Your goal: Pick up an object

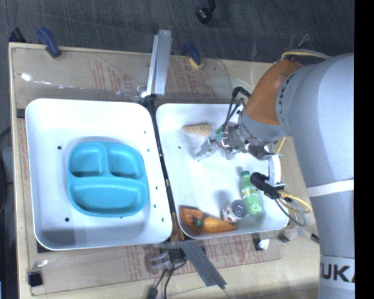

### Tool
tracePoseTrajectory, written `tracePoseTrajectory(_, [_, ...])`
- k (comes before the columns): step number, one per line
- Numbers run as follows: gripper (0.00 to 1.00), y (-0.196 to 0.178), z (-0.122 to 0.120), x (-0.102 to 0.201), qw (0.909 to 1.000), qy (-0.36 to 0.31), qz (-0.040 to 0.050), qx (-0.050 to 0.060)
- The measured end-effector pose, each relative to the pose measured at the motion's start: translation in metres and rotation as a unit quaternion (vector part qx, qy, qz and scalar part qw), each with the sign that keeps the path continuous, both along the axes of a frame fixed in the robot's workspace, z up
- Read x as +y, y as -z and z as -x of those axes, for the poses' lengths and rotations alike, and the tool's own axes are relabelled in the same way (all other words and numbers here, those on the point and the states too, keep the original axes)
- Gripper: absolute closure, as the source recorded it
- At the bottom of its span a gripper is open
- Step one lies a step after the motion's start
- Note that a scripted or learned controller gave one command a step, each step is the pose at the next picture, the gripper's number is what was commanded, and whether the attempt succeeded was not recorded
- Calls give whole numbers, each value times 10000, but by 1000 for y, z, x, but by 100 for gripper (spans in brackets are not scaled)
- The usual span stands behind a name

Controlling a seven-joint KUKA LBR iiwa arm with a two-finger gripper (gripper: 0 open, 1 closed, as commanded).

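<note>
Several objects lay in the right bin (174,167); nearest, along its front wall, a carrot (206,222) touched a small can (235,210), with a green bottle (250,195) just beside; the carrot looked stiff and light, best taken across its thick middle; the bottle seemed slick; farther back the gripper (206,149) hung over bare floor, fingers slightly apart, holding nothing; beyond lay a tan cone (196,128); the wrist hid the bin's right wall; the left bin (37,167) held a blue tray (106,178).

A blue tray (106,179), an orange carrot (207,222), a green bottle (250,195), white bins (43,114).
</note>
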State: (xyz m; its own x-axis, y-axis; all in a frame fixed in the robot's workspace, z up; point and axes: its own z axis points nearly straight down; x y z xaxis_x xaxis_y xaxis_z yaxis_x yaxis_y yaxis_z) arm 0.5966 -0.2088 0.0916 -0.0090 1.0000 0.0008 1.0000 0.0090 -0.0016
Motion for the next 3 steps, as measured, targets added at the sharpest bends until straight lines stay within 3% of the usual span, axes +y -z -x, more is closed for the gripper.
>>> tracePoseTrajectory(1, [0, -2, 118, -1, 10000, 0, 4, -17])
tracePoseTrajectory(2, [100, -12, 116, -1, 10000, -37, 13, -29])
tracePoseTrajectory(3, [0, -12, 116, -1, 10000, -37, 13, -29])
